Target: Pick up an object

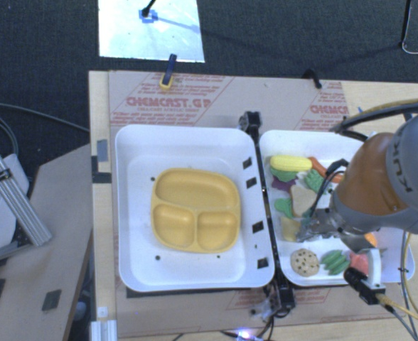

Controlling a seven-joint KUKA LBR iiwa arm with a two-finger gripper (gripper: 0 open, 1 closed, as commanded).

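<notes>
The right white bin (280,142) holds a heap of toy food: a yellow corn-like piece (288,163), a purple piece (283,177), green pieces (313,182), a pale slice (301,199), a chocolate-chip cookie (306,262) and a green piece (335,261) beside a red one (360,263). The grey arm with its orange band (372,180) leans over this bin from the right. My gripper (310,227) reaches down among the toys near the pale slice, just above the cookie. Its tips are lost in the clutter.
The left white bin (134,190) holds a yellow three-compartment tray (195,209). A black divider with clips (260,190) runs between the bins. Cardboard lies under both bins, and a metal frame (10,190) stands at the left.
</notes>
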